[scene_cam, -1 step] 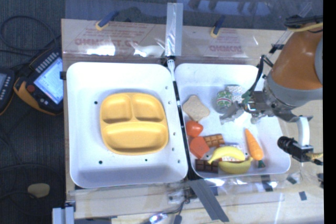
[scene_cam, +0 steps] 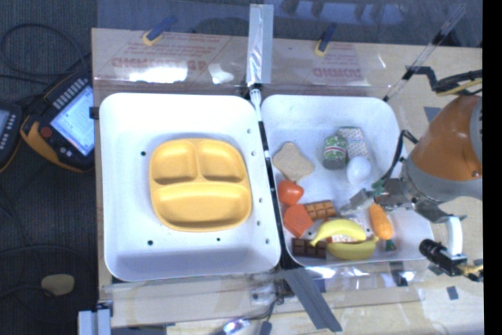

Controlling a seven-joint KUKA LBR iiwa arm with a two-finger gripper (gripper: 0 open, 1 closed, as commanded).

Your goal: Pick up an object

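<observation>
Your gripper (scene_cam: pixel 369 198): over R bin (scene_cam: pixel 318 107), fingers' state can't tell. Just beside it: carrot (scene_cam: pixel 381 222), banana (scene_cam: pixel 343 234), white egg (scene_cam: pixel 358 169). L bin (scene_cam: pixel 118 247): yellow tray (scene_cam: pixel 201 183).

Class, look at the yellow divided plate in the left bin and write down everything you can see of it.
The yellow plate is a rounded-square tray that looks like smooth moulded plastic. Raised ridges split it into three compartments: two smaller ones on the far side and one long one on the near side. It lies flat and right side up near the middle of the left bin, resting on the white floor, with nothing in its compartments and nothing else touching it.
</observation>
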